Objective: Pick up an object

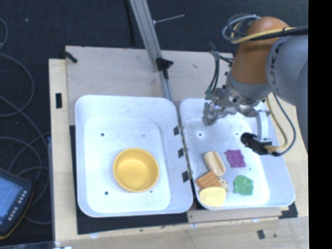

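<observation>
My gripper (209, 116) hangs over the far left part of the right bin (275, 175), above bare bin floor. Nothing shows between its fingers. The objects lie toward the bin's near end: a tan cylinder-like piece (213, 162), a purple piece (235, 157), a green piece (243, 185), an orange waffle-like piece (208, 180) and a pale yellow piece (213, 196). The gripper is well back from all of them. A yellow bowl (136, 169) sits in the left bin (93, 113).
A metal pole (150, 40) slants across the bench behind the bins. A black cable connector (252, 141) hangs from the arm over the right bin. Cables trail on the dark floor at left, beside a tablet-like screen (13, 201).
</observation>
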### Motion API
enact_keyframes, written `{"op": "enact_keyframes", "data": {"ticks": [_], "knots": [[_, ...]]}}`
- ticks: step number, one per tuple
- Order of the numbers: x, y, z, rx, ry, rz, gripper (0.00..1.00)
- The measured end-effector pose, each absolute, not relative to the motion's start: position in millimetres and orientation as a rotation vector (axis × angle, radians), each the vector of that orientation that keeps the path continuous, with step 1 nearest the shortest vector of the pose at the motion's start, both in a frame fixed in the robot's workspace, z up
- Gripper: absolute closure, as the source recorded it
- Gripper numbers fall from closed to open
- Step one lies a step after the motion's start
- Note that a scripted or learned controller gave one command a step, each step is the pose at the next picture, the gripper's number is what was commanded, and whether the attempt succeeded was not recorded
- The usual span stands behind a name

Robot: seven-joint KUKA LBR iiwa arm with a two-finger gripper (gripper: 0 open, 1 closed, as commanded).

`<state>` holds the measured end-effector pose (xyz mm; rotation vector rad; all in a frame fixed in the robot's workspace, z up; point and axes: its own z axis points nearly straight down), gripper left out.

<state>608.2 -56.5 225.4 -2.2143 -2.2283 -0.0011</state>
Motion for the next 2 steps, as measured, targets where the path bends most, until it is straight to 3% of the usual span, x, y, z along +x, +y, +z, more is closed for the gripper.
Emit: {"op": "enact_keyframes", "data": {"ticks": [2], "knots": [[593.1, 51.3, 232.6, -2.211, -2.229, -0.001, 1.00]]}}
